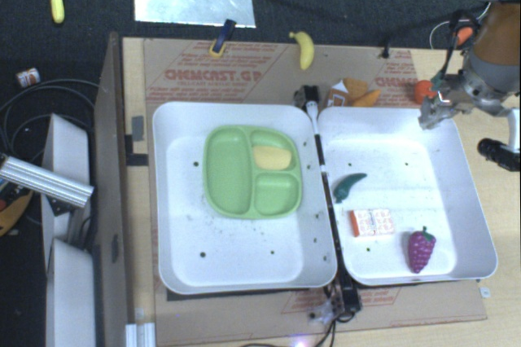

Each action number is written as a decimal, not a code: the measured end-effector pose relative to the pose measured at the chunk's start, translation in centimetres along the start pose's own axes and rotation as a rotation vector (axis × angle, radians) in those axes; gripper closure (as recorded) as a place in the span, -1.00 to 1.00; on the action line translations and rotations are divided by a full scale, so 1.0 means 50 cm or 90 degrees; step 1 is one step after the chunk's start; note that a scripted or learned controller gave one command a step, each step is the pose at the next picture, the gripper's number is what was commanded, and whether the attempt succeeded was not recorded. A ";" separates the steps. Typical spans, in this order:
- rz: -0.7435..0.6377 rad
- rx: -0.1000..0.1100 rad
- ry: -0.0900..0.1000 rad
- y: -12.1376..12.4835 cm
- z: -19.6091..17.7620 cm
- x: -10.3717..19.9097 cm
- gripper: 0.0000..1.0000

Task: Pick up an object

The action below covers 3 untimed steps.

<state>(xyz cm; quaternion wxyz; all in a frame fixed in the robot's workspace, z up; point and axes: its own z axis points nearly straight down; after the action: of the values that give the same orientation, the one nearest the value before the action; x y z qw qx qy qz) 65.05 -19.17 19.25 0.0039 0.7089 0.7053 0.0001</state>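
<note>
While the arm (496, 52) reaches in at three o'clock, its tool (431, 116) hovers over the right bin's (456, 174) one o'clock corner; whether it is spread or pressed together cannot be told. Within that bin a dark green pepper (348, 186) lies toward nine o'clock, a red-and-white box (371, 222) near six, and purple grapes (420, 249) toward five. On the counter (488, 199), the left bin (187, 256) bears a green divided plate (251, 173) with a yellow piece (273, 155) in its one o'clock compartment.

Bench (203, 68) with two white bins (187, 272), banana (304, 50).
</note>
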 end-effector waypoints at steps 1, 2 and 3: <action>-0.006 0.005 0.004 -0.008 0.142 0.039 1.00; -0.003 -0.003 0.000 0.020 -0.011 -0.035 1.00; -0.007 0.008 0.006 -0.115 0.079 0.096 1.00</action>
<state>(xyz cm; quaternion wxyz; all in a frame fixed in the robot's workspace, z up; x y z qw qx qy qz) 59.33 -14.35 15.22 -0.0042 0.7049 0.7093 -0.0010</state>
